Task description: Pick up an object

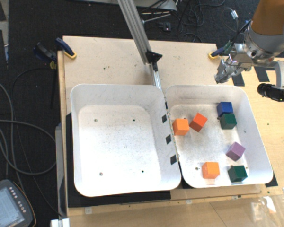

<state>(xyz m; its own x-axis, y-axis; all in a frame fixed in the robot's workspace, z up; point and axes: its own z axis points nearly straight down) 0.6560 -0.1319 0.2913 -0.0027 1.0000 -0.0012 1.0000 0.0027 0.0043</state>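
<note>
**Approach step: nothing picked yet**

Nearest us, along the front of the right bin (262,174), we see an orange cube (210,170) and a dark green cube (237,173), with a purple cube (235,151) just behind them. Farther back lie two more orange cubes (181,126) (198,122) side by side near the bin's left wall, and a second green cube (228,121) touching a blue cube (224,109). The left bin (80,126) holds no cubes.

Farthest off, the gripper (224,74) hangs over the right bin's far rim, carrying nothing; whether it is spread or pressed together we cannot tell.

We judge this the approach. Next it must choose a cube, come over it and descend; the purple one stands free of neighbours, while the blue and green pair looks awkward.
</note>
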